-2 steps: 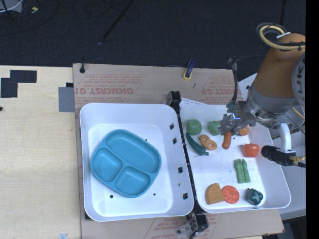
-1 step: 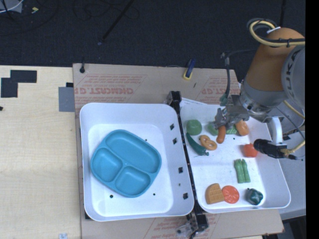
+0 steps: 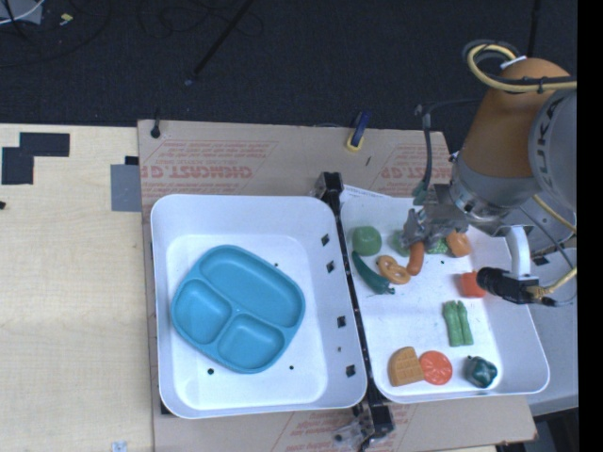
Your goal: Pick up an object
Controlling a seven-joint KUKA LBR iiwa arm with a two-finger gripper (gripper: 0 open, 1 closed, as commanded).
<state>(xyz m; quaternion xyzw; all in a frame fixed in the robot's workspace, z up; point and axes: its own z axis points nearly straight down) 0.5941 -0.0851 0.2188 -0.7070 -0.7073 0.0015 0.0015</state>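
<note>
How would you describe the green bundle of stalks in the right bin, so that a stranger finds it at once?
Start at the right white bin, the one without the blue tray. Look toward its right side, just above the round red-orange piece and the dark teal piece in the bottom row. The asparagus bundle stands there alone: straight green stalks side by side, unlike its rounder neighbours.

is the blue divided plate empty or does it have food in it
Empty. The blue divided plate lies in the left bin with all three compartments bare; the toy food sits in the right bin.
</note>
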